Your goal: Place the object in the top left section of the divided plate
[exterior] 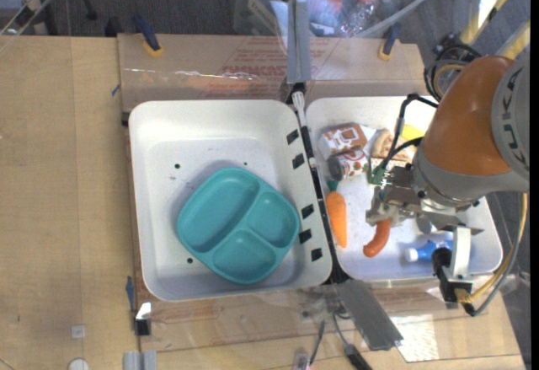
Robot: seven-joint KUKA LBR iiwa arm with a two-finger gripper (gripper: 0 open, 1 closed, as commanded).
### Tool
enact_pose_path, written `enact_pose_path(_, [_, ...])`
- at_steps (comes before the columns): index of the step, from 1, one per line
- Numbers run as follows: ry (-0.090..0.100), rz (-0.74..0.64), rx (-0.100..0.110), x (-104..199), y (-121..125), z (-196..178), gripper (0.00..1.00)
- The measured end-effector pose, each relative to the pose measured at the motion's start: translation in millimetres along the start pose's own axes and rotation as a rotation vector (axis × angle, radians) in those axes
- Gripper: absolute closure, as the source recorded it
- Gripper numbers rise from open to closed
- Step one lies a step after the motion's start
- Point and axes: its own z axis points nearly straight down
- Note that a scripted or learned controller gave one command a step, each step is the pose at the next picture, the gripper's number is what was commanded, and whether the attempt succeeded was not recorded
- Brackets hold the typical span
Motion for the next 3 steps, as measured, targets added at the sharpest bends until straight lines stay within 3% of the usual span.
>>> enact_pose_path(1, [0.001, -0.041, 0.000, 52, 15, 27, 1.00])
enact_pose_path(2, [0.000, -0.197, -0.002, 141, 36, 31, 1.00])
enact_pose_path(3, [0.000, -0.196, -0.002, 141, 36, 30, 0.00])
